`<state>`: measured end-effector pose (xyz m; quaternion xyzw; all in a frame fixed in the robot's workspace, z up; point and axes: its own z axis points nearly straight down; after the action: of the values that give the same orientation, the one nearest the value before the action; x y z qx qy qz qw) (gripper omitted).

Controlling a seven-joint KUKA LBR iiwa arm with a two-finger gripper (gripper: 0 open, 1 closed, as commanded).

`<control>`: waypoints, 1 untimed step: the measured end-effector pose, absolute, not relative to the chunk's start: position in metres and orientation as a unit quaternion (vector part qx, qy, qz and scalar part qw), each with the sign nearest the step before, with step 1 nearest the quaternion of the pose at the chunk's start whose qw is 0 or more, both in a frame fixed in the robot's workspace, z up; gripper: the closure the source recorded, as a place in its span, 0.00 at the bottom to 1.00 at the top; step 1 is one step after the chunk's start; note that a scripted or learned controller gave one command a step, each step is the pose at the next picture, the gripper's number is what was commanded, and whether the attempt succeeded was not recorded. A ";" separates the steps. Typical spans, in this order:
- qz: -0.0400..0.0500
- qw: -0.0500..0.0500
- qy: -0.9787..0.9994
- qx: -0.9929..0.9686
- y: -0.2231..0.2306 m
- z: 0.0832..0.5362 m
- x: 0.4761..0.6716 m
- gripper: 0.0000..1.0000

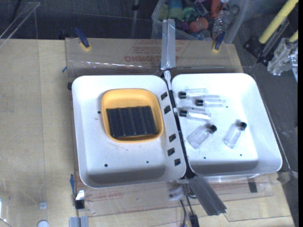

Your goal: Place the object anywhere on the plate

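We cannot tell the gripper's (282, 56) state; we descend on one vial (233, 134), then carry toward nine o'clock onto the plate (130, 97).

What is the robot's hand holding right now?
Nothing that can be seen. The gripper hangs off to the right, beyond the bins, away from the small clear plastic vials with black caps, which lie in the right white bin.

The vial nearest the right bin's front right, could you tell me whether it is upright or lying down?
Lying down: the vial lies lengthwise on the right bin floor, black cap pointing away.
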<state>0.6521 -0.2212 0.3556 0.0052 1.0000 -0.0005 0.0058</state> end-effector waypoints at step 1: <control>0.001 0.003 0.984 -0.176 -0.221 0.321 0.658 1.00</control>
<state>0.6582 -0.2213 0.3210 -0.1762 0.9844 0.0006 0.0027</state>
